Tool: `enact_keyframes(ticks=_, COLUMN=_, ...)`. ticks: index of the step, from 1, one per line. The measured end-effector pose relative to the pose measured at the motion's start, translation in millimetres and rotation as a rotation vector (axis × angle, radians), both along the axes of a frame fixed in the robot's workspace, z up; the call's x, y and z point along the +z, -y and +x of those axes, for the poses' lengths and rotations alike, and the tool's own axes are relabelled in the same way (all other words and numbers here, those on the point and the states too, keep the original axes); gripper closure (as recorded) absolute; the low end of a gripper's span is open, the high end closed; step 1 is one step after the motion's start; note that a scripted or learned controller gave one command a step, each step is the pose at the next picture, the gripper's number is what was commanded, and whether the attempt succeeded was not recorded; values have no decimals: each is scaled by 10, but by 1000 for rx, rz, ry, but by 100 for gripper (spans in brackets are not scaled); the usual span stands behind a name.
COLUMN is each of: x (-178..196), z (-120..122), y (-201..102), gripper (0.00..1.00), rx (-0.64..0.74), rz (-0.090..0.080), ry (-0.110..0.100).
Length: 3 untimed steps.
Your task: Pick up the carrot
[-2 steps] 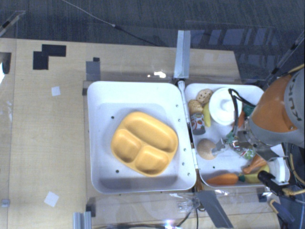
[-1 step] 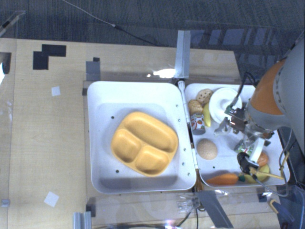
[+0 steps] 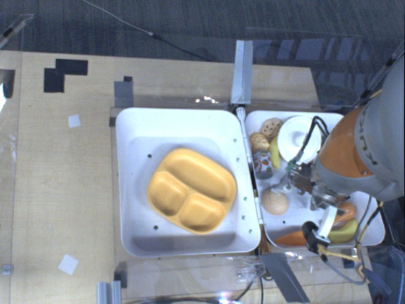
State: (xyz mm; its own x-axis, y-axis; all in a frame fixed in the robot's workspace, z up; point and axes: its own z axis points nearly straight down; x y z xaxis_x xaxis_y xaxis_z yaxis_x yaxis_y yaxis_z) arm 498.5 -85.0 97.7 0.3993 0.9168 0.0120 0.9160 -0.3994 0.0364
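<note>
Carrot [image 3: 286, 237] lies flat at the near edge of the right bin [image 3: 378, 233], just below the round bun [image 3: 274, 201]. Pincer [image 3: 294, 181] hangs beside the bun; apart or together, can't tell. Carrot's prob. light, stiff, smooth w/ a taper, so grip mid-body, across the width.

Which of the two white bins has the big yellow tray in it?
The left-hand bin; the other bin, under the arm, holds small foods instead.

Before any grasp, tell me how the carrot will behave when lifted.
The carrot looks smooth and solid, so it is probably stiff but slippery. Its rounded, seemingly tapering shape may roll or squirt out of a pinch.
</note>
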Motion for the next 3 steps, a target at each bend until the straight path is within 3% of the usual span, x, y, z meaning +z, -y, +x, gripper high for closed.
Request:
enact_keyframes(ticks=1, x=290, z=-100, y=7, gripper=0, rx=-249, rz=9, ry=-33)
enact_keyframes(ticks=2, x=1019, z=-99, y=139, gripper=0, rx=-781, rz=20, ry=-30)
enact_keyframes(ticks=3, x=-95, z=-70, y=7, gripper=0, rx=-867, rz=25, ry=-20)
